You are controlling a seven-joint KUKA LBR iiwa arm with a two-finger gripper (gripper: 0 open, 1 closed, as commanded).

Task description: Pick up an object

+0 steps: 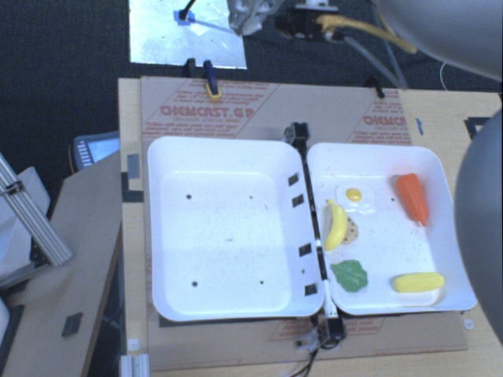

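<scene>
Bench [259, 104], cardboard sheet on top, red print along its 12 o'clock edge. Two white bins on it, side by side, touching at a clipped middle seam.

Left bin [161, 234]: bare floor, a few dark specks.

Right bin [444, 210]: all the pickable things are in here.

My arm [448, 14]: grey bulk across the 1 to 3 o'clock corner of the view, out of focus.

Me, the gripper [247, 10]: up at 12 o'clock, well beyond both bins, over a shiny metal plate [181, 30]. Blurred; open or closed, I cannot tell. Nothing seen in my grasp.

Objects, big to small:
- Carrot [411, 197], at the bin's 1 o'clock. Long axis near 12–6, leaning a little; broad end at 11, tip at 5.
- Banana [336, 225], against the seam at the bin's 9 o'clock. Long axis 12–6, curved, bulging toward 3.
- Corn cob [417, 282], at 5 o'clock. Long axis 9–3, nearly level.
- Green leafy piece [349, 275], at 7 o'clock, lumpy, no clear axis.
- Fried egg [355, 197], at 11 o'clock, just above the banana's top end.
- Cookie [350, 231], touching the banana's 3 o'clock side, partly hidden under it.

Carrot and corn lie well apart from the rest.
</scene>
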